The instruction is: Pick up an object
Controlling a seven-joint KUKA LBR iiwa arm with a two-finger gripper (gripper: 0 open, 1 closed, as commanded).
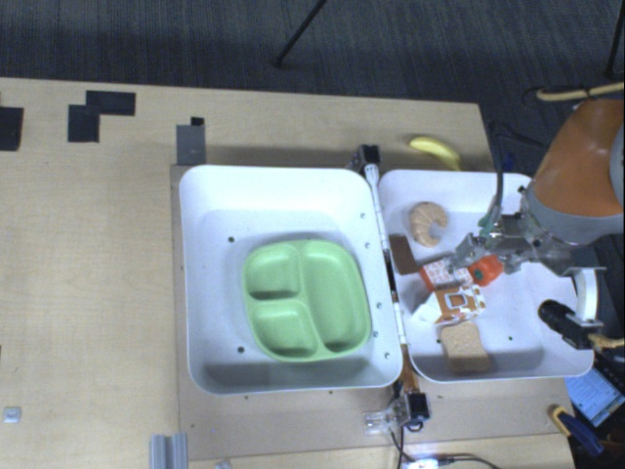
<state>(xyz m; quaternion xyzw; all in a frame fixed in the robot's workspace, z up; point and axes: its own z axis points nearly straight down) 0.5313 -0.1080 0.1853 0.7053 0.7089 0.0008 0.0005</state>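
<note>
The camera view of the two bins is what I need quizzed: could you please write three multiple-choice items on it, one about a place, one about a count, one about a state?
1. Where does the green tray lie?
A. In the left bin
B. In the right bin
C. On the bare bench

2. How many compartments does the green tray have?
A. Two
B. Three
C. Five

3. Where is the hand just now?
A. Over the left bin
B. Over the dark floor
C. Low over the right bin, by the orange packet

Answers:
1. A, since the tray rests on the floor of the left bin.
2. B, since its ridges mark off two small wells and one long one.
3. C, since the hand sits above the clutter there, with the round pastry and the toast slice close by.
</note>
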